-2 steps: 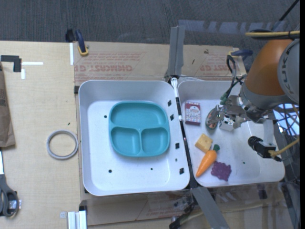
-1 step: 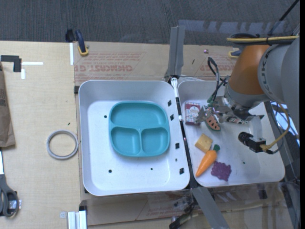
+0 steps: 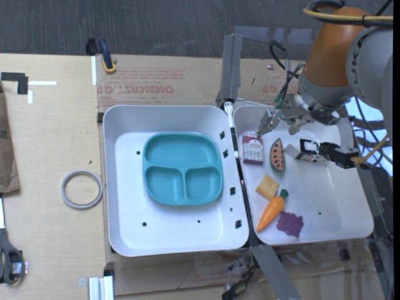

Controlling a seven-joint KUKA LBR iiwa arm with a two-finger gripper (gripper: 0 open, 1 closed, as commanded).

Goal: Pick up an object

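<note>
Five small things lay loose in the right bin (image 3: 350, 224), any of them a fair target: a red carton (image 3: 252, 149) near the left wall, a watermelon slice (image 3: 277, 154) just beside it, a cracker (image 3: 268, 186) below, a carrot (image 3: 272, 211) touching the cracker's lower edge, and purple grapes (image 3: 290, 224) just right of the carrot. All of them sat flat on the bin floor — nothing lifted, nothing gripped.

The jaws (image 3: 284, 119) hung over the bin's upper end, above the carton and the slice, and whether they were spread or pressed together could not be told from this angle; no object showed between them. A dark cabled fitting (image 3: 322, 152) lay to the right of the slice, likely part of the arm's gear.

So the pick was still to do: choose, descend, close, lift. By position, the slice or the carton looked the nearest bet.

The left bin (image 3: 119, 186) held a teal tray (image 3: 184, 167). On the surface (image 3: 44, 142) lay a ring (image 3: 82, 189).
</note>
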